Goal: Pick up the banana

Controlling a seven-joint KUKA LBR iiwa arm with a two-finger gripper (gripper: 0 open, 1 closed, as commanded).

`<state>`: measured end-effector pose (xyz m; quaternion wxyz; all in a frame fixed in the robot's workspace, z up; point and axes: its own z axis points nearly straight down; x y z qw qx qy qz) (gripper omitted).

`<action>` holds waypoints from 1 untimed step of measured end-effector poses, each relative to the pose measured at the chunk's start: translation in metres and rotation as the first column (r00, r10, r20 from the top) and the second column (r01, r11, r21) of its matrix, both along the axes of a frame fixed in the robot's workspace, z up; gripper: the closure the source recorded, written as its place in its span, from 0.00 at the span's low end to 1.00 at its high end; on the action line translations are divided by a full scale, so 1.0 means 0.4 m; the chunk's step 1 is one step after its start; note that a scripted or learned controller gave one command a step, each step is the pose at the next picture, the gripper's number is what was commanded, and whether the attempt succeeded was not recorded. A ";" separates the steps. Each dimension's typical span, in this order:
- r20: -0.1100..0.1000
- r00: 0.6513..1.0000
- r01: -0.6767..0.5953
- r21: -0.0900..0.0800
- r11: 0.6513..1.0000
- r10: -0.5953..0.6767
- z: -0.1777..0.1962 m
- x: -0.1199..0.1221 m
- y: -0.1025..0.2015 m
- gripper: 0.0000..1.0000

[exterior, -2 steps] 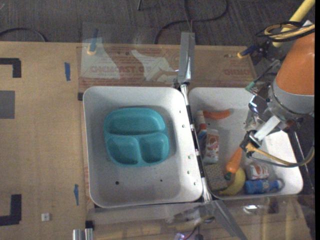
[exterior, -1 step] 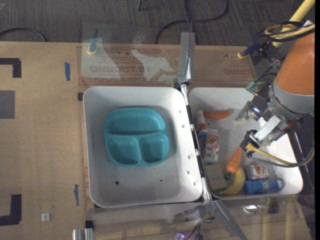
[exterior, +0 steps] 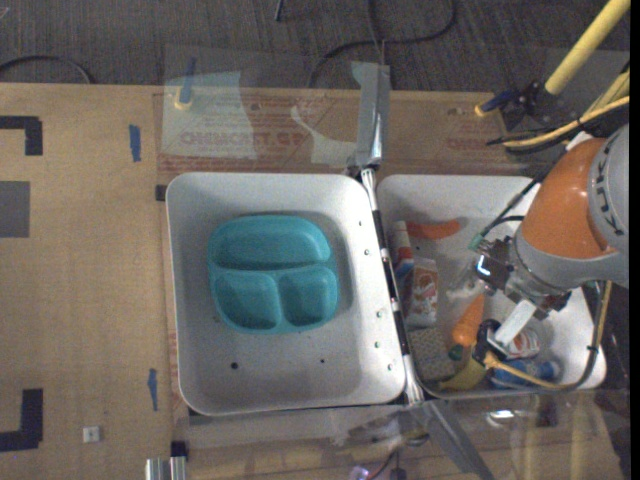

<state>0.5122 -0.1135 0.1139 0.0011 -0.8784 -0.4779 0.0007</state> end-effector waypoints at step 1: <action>0.009 0.984 -0.178 -0.003 0.984 0.178 -0.065 -0.078 -0.177 0.00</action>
